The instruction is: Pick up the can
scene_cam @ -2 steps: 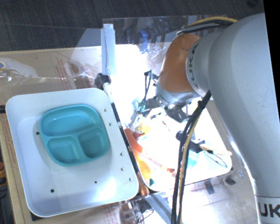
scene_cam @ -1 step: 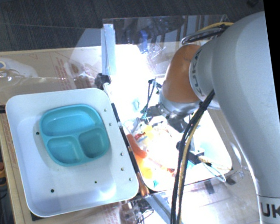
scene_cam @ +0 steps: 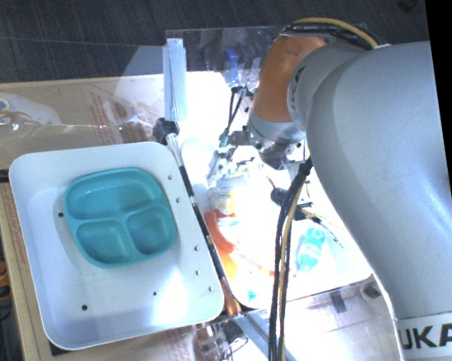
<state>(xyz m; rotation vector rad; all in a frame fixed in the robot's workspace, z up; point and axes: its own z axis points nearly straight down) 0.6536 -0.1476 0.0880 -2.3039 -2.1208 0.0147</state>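
Observation:
The grey arm reaches in from the right over the right bin [scene_cam: 205, 149], which is washed out by bright light. Its orange band [scene_cam: 278, 76] sits above the wrist, and the gripper [scene_cam: 229, 157] hangs low over the bin's upper left part. Just below the gripper lies a small pale object [scene_cam: 221, 195] that may be the can; glare blurs its shape. I cannot tell whether the gripper touches it.
The left bin [scene_cam: 52, 308] holds a teal divided plate [scene_cam: 121, 215]. In the right bin lie an orange item [scene_cam: 222, 239] near the left wall and a blue-capped clear bottle [scene_cam: 310, 249] toward the front right. Cables [scene_cam: 281, 243] hang from the arm across the bin.

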